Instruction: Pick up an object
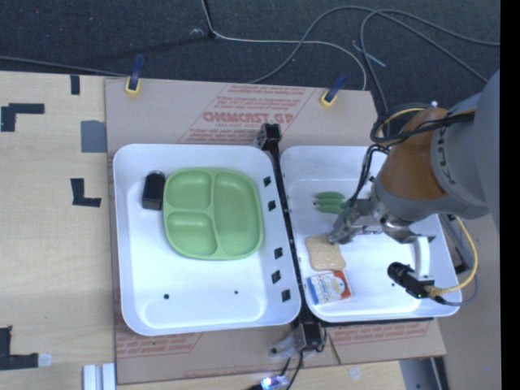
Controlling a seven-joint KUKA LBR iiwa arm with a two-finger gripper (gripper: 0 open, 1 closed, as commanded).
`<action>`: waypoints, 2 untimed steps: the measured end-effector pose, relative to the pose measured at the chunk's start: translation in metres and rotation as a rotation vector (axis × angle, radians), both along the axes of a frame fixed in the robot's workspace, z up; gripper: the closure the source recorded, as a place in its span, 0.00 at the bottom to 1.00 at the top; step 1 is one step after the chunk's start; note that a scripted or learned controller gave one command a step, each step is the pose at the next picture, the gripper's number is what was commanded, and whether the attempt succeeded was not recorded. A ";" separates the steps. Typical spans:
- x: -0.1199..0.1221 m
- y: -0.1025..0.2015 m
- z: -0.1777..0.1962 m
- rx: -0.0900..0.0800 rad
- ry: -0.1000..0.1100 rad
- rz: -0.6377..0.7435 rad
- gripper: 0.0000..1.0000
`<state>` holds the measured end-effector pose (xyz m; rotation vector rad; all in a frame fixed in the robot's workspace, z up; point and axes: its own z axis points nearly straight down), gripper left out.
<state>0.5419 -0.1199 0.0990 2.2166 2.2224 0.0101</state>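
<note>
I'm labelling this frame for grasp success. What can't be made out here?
- Gripper: too small and blurred in the camera view to tell its state, or whether it touches the tan slice.
- Green item: partly hidden by the gripper.
- Packet: print too small to read.

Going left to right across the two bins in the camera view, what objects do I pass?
Small black object → green divided plate (both in the left bin) → tan slice in the right bin → gripper just above and right of it, with the arm behind.
</note>
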 end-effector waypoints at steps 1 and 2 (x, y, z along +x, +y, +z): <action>-0.009 0.002 0.053 -0.003 0.004 -0.001 1.00; -0.005 -0.002 0.115 -0.004 0.002 -0.001 1.00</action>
